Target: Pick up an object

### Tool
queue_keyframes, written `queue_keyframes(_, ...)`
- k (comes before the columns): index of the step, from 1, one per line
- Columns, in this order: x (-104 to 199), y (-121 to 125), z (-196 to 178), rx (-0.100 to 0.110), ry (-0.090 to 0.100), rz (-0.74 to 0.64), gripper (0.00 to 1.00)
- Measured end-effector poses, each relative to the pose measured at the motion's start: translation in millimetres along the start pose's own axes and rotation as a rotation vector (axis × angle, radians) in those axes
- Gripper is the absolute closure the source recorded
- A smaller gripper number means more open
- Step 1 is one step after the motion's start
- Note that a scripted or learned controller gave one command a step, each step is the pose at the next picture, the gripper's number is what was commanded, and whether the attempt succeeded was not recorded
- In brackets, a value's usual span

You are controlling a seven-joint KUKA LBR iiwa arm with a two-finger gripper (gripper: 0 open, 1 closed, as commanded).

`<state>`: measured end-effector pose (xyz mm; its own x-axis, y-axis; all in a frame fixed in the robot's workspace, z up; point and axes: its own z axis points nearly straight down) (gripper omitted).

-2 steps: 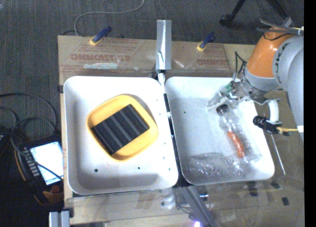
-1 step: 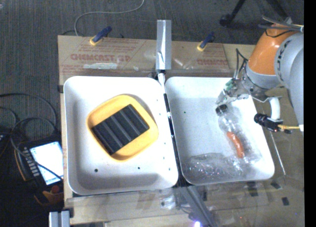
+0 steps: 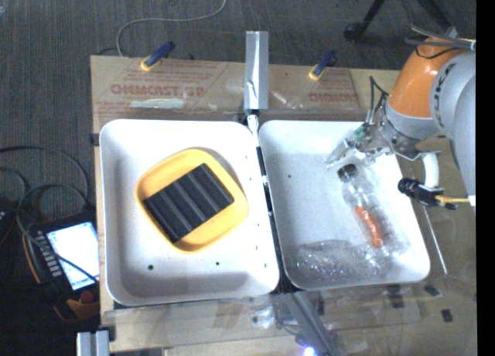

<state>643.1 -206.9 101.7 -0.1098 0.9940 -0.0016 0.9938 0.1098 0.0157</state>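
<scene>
In the right bin (image 3: 421,269), nearest, crumpled clear wrap (image 3: 332,258) lies beside a clear plastic bottle (image 3: 367,215). Farther back, the hand (image 3: 357,144) hovers at the bottle's cap end, seemingly to pick it; its grip I cannot tell.

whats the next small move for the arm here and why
Probably lower the end effector a little onto the clear bottle just below it in the right bin. It sits over that bin's upper right, and nothing shows between its fingers, so no pick has happened yet.
</scene>
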Motion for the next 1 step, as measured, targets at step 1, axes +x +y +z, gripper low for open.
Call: queue_keyframes(1, -7.3, -14.9, 9.3, 0.001, 0.003, -0.089, 0.00)
